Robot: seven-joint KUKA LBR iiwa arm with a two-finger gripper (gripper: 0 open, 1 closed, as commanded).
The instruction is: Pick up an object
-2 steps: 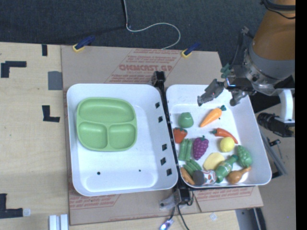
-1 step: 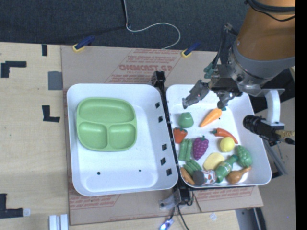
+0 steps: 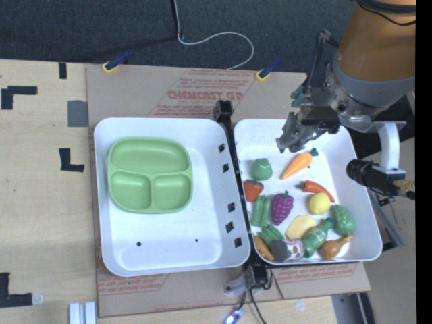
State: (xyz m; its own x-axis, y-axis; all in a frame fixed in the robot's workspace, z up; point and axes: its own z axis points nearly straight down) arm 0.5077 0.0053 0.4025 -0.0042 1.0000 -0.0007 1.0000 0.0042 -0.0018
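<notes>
Camera view: the gripper [image 3: 294, 140] hangs over the upper part of the right bin [image 3: 368, 248], carried by the grey arm with its orange band [image 3: 378, 19]. Whether the fingers are apart or together cannot be told at this angle; nothing can be seen between them.

Positions relative to the gripper:
- Toy carrot [image 3: 298, 165]: just below and slightly right of the fingertips, lying at a slant on the bin floor. Contact with the fingers cannot be confirmed.
- Green pepper [image 3: 261, 169]: below and to the left, near.
- Red chilli [image 3: 314, 187]: further below, past the carrot.
- Lemon [image 3: 320, 202]: just beneath the chilli.
- Purple grapes [image 3: 281, 207]: lower down, slightly left.
- Green pea pod [image 3: 260, 210]: left of the grapes.
- Remaining toy produce: clustered along the bin's near edge, well below the gripper, including a broccoli floret [image 3: 343, 219] and a brown pear [image 3: 333, 248].
- Left bin [image 3: 121, 255]: well to the left. It contains a green divided plate [image 3: 150, 175] with three compartments.

Both bins rest on a cardboard sheet [image 3: 196, 93].
</notes>
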